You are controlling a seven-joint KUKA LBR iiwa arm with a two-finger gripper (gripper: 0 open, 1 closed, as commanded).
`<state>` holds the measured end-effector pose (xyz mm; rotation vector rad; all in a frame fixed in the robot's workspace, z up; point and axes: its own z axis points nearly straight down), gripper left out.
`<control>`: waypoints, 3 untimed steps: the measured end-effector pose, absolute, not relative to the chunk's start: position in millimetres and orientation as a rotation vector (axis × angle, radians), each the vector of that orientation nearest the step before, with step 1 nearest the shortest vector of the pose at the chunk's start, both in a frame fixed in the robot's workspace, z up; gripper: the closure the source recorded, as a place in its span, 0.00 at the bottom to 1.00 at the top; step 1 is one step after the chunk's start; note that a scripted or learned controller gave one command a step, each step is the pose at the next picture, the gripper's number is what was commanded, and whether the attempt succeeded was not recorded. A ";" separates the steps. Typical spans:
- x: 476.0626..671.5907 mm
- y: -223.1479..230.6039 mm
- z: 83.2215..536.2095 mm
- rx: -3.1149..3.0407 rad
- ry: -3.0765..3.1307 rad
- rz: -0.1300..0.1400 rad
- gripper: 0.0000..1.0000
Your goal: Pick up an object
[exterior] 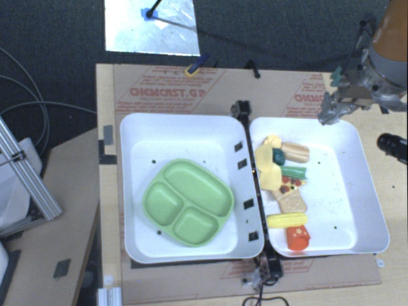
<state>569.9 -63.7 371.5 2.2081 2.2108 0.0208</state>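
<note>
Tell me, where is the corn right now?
The corn lies near the front of the right bin, between the toast behind it and the red toy in front.

The arm is grey with an orange band, ending in a grey metal gripper.

Glossy white plastic bins, matt green plastic tray

Surface: pale wood top, covered mostly by brown cardboard sheet with red print. Two shallow white bins lie on sheet, side by side, inner rims touching: left bin, right bin. Black clips sit along shared rim. Yellow-blue clamp sits at sheet's far edge.
</note>
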 end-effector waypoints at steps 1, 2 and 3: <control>542.8 -40.0 544.6 2.203 2.217 0.024 1.00; 552.9 82.3 497.4 2.205 2.242 0.002 1.00; 517.8 128.9 434.1 2.213 2.235 -0.004 1.00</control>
